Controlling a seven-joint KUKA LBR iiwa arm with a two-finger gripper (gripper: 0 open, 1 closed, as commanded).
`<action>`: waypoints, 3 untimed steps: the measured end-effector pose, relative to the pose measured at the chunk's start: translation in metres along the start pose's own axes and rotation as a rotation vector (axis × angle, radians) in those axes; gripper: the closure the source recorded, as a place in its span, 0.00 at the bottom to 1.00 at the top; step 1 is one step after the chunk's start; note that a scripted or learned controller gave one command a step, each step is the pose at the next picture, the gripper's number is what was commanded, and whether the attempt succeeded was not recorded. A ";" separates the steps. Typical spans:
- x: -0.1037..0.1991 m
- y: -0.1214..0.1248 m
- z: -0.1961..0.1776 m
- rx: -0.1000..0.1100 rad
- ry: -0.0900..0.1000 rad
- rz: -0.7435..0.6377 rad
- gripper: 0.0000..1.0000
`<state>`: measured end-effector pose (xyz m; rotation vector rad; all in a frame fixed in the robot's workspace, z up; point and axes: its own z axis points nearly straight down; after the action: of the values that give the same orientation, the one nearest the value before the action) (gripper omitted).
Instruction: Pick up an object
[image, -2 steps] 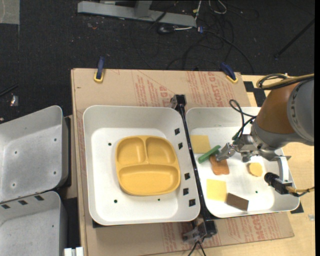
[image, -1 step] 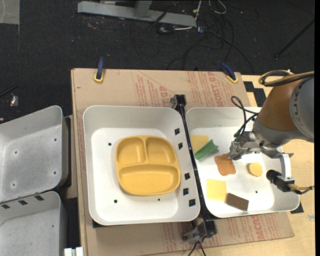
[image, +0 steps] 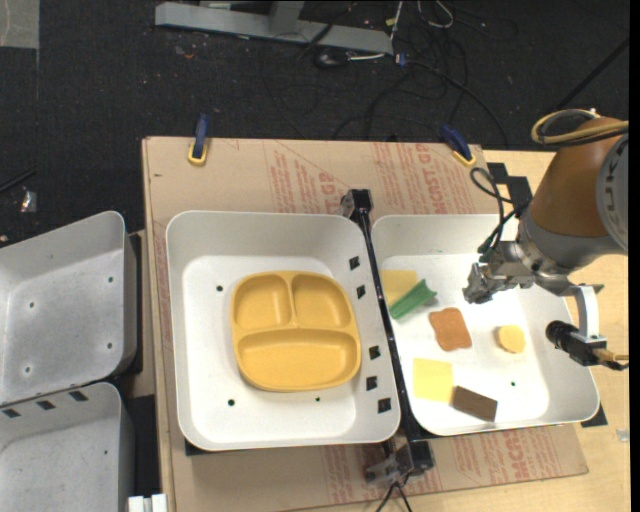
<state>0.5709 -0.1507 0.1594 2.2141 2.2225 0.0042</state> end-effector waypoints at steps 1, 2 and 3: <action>0.000 0.002 -0.064 -0.001 0.000 0.000 1.00; 0.000 0.003 -0.095 0.001 0.000 0.001 1.00; 0.056 0.010 -0.100 0.003 0.003 -0.005 1.00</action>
<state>0.5806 -0.0946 0.2597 2.2120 2.2305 0.0033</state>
